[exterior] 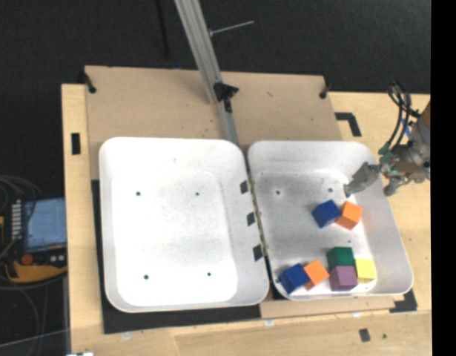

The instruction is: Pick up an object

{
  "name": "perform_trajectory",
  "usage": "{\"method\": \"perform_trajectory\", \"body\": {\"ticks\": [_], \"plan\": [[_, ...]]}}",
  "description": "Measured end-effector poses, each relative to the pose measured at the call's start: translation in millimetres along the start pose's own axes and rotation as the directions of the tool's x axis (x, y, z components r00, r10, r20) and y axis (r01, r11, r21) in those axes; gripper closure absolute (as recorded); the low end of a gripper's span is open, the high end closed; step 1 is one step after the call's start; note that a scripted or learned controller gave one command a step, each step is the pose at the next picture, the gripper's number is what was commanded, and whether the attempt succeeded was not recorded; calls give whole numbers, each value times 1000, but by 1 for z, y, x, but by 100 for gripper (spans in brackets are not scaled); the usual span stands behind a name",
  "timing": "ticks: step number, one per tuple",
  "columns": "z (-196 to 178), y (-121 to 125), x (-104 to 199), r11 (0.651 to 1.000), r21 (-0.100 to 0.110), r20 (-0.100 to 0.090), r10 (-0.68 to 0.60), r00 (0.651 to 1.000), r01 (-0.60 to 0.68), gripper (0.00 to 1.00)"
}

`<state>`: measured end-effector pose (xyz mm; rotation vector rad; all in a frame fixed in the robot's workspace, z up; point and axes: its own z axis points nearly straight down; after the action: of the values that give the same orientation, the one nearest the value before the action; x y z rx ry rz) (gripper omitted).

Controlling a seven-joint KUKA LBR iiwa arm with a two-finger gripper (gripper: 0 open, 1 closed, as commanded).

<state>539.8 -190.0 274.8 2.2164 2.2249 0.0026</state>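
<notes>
A dark floor surrounds a pale wooden bench (176, 95), with a slanted metal rail (202, 47) crossing it from the top toward the gap between the bins. Off the bench's left edge sit a blue box (46, 223) and some cables.

Two shallow white bins lie side by side. The left bin (176, 221) has only small dark dots on its floor. The right bin (287, 176) holds all the blocks, in two groups. Near the middle of its right half, a blue block (325, 213) and an orange block (350, 215) touch each other. Along the near edge sits a cluster: a second blue block (293, 277) touching a second orange block (316, 272), then a green block (340, 257) above a purple block (343, 277), with a yellow block (365, 270) just beside them on the right.

The gripper (370, 175) reaches in from the right, over the bin's upper right corner. One grey finger slants down and left toward the upper pair; the orange block of that pair lies just below and slightly left of its tip, and is the nearest candidate. The near-edge cluster is well apart from it. A further drop down and left looks like what a grasp would need.

Whether the jaws are wide or narrow cannot be told here; nothing is seen between them.
</notes>
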Motion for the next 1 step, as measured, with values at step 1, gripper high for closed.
{"method": "perform_trajectory", "body": {"ticks": [1], "plan": [[0,0,0,1000,0,0,1,1000,-1,0]]}}
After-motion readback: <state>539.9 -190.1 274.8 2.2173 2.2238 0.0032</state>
